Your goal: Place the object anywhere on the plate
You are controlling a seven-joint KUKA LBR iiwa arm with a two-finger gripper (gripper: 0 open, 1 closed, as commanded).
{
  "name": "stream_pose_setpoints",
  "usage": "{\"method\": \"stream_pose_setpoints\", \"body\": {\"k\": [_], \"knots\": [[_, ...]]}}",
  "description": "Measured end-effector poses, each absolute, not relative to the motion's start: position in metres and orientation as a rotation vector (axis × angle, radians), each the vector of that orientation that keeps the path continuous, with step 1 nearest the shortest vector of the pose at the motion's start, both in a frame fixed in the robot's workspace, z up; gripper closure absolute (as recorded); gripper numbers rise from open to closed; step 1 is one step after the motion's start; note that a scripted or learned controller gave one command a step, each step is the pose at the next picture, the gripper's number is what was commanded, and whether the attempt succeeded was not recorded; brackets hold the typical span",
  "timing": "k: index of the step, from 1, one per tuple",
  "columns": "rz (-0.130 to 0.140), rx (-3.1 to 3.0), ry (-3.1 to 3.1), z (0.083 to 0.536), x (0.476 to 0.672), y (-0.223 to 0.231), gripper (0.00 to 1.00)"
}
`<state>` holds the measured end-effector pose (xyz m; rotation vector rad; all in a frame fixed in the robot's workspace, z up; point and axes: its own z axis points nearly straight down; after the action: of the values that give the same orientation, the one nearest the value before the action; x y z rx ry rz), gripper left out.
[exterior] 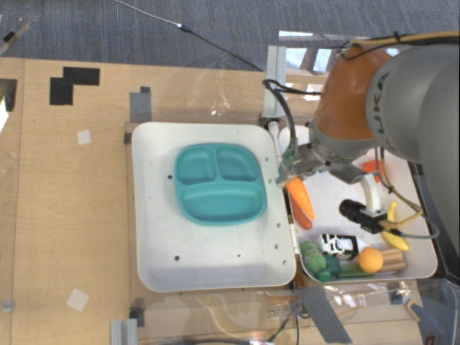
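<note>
camera view | gripper [290,172] over right bin [424,264], carrot [300,199] hangs below, jaws can't tell | step: lift/transfer | next: carry left onto teal plate [218,183]

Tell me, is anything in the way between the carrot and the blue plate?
Only the bin walls. The carrot hangs over the rims where the right bin meets the left bin. The plate lies just beyond, nothing on it.

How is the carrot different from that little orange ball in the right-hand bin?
The carrot is long and tapered; the orange ball is round. The carrot lies by the bin's left wall, just below the arm's wrist; the ball sits at the near edge among other toys. Both are orange and lie in the right bin.
</note>
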<state>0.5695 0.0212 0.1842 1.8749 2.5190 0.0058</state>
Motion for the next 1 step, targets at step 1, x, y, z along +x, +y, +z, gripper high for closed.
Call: {"method": "stream_pose_setpoints", "body": {"k": [1], "knots": [[0.008,1.852,2.535,0.1850,0.5917,0.0852,1.00]]}}
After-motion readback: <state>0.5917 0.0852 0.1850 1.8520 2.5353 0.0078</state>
